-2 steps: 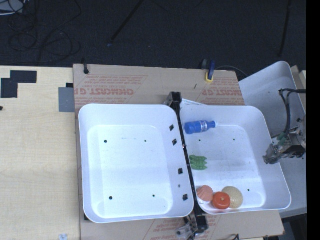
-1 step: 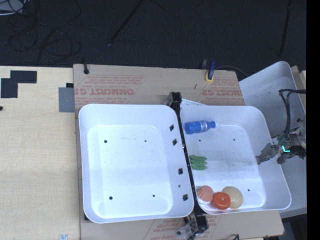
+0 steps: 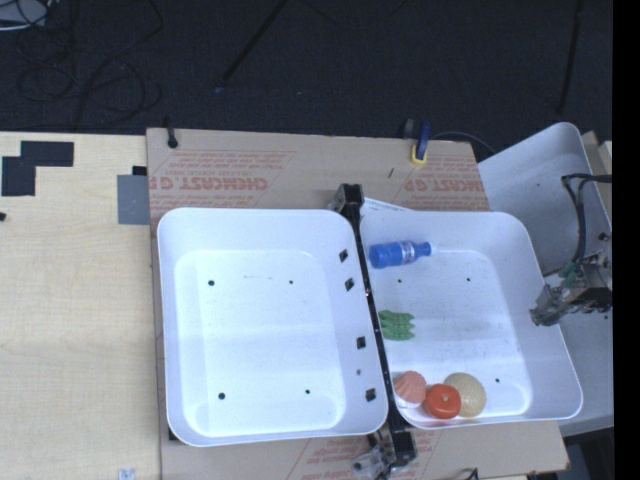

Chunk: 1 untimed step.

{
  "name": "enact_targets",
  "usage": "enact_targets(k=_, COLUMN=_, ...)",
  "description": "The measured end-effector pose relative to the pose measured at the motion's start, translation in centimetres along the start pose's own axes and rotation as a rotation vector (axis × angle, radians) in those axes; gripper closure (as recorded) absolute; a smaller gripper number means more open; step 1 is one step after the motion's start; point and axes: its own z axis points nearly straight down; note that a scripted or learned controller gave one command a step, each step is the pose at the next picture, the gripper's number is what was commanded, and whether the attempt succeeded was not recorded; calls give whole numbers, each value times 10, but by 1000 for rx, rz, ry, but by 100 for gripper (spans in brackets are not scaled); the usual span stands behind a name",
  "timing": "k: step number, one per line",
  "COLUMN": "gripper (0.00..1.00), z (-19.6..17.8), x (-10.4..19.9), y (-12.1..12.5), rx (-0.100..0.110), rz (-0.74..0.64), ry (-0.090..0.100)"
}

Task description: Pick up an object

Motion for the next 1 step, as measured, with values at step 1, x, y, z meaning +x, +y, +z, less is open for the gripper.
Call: enact_targets(k=1, gripper=0, z=0, x=0, y=0, rx=1, rz=0, ry=0)
